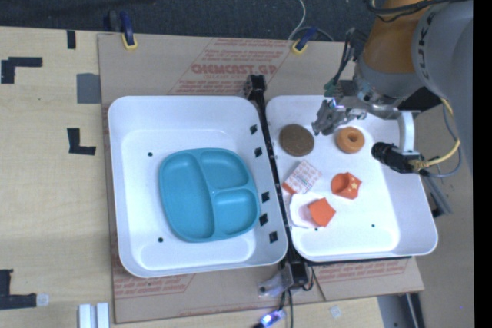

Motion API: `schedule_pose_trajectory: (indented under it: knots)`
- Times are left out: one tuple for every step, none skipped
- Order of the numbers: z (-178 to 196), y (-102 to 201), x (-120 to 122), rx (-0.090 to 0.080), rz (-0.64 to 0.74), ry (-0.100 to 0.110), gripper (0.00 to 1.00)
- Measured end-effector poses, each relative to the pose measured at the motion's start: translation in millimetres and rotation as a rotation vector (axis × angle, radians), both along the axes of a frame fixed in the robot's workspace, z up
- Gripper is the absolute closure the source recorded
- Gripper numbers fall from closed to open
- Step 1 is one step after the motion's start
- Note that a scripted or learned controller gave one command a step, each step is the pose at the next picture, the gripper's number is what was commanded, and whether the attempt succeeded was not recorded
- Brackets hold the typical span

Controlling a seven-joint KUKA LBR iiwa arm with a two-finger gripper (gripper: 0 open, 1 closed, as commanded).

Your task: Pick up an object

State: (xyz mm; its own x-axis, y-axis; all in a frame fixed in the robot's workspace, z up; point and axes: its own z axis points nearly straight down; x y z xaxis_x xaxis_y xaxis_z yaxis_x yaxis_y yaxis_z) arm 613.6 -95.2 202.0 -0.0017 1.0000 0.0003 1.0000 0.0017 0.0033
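Orange block [321, 211]: front of right bin [400, 238], beside red piece [347, 185] and packet [301, 177]
Gripper [329, 119]: low between brown disc [296, 140] and doughnut [350, 140]; fingers' gap unreadable, nothing visibly between them
Progress: approach only; grasp and lift remain, I judge

Evenly bright; perhaps soft (faint shadows)

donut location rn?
In the camera view, the donut lies in the right bin, toward its far side, right of the brown disc and above the red-orange piece. The gripper is just to its upper left.
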Motion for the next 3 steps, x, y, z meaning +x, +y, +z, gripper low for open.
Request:
schedule_pose_trajectory:
  knots:
    - [49.8, 0.6, 1.1, 0.0, 0.001, -0.001, 1.0]
    - [40.5, 50.7, -8.8, 0.001, 0.004, 0.006, 1.0]
    - [28.7, 91.6, -30.8, 0.0, 0.003, 0.007, 1.0]
